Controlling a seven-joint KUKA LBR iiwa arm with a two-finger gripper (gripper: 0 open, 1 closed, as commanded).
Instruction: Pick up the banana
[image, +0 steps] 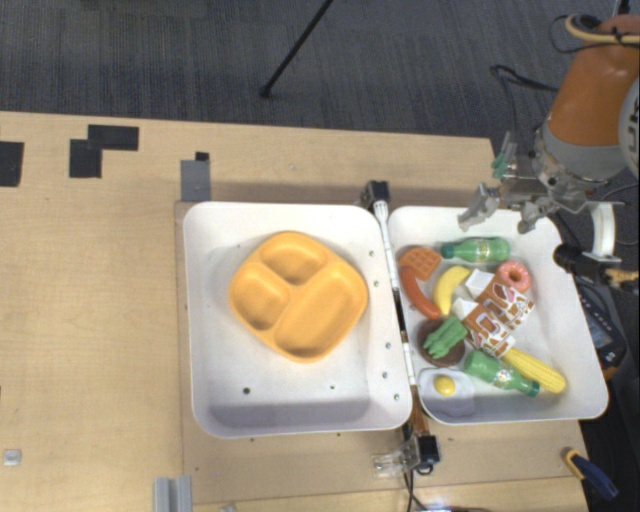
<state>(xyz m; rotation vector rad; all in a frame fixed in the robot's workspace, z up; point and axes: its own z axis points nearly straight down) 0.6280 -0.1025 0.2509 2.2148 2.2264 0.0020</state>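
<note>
The banana (450, 287) is small and yellow. It lies in the right bin (585, 340), left of centre among other toy food, just below a green bottle (478, 249). My gripper (501, 214) hangs over the back rim of that bin, above and to the right of the banana and well apart from it. Its two fingers (478, 210) are spread open and hold nothing. The orange band of the arm (592, 95) shows at the top right.
Around the banana lie a waffle (420, 263), a red sausage (415, 293), a pink donut (514, 275), a striped box (495, 318), a corn cob (536, 371) and an egg (445, 383). A yellow divided plate (298, 293) sits in the left bin (215, 400).
</note>
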